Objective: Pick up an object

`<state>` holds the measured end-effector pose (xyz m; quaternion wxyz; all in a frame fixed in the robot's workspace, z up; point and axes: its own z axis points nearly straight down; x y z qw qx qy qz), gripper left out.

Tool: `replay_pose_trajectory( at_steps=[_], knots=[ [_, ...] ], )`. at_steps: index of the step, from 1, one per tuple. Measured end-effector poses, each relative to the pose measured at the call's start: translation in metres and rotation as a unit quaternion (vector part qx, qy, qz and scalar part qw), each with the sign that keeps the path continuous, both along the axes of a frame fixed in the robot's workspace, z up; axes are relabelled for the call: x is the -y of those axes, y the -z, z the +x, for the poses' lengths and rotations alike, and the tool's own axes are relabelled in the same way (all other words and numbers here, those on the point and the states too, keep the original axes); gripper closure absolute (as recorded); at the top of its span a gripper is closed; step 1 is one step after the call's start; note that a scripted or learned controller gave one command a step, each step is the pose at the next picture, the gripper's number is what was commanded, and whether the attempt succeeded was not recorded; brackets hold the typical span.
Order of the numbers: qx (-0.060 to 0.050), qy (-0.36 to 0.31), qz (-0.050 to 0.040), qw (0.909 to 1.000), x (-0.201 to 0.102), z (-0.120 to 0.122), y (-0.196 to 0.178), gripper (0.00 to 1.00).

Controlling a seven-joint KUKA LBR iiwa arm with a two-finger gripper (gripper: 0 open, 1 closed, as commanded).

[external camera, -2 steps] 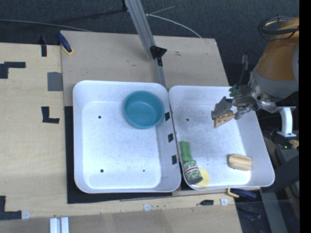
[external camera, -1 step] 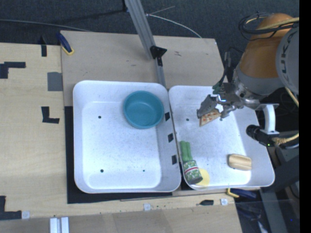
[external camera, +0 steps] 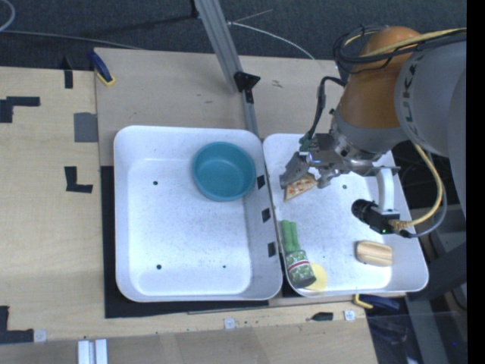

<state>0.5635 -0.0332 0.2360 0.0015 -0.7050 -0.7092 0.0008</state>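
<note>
My gripper hangs over the upper left part of the right bin. An orange and yellow wedge-shaped piece lies right at its tip, partly covered by it. From this view I cannot make out whether the wedge is gripped or just lies beneath. Near the bin's front left are a green bottle-like object and a yellow piece touching its lower end. A tan block rests at the front right.
A blue bowl stands at the back of the left bin. A metal pole slants down to the divide between the bins. The arm's black fitting and cable overhang the right bin's right side.
</note>
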Motion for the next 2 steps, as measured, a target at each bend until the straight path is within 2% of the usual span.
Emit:
replay_pose_trajectory(
  at_steps=[1, 2],
  knots=[
    [0.001, -0.001, 0.0004, 1.0000, -0.051, 0.006, -0.007, 1.00],
    [0.000, -0.001, -0.0003, 1.0000, -0.110, 0.000, -0.001, 1.00]
  ],
)
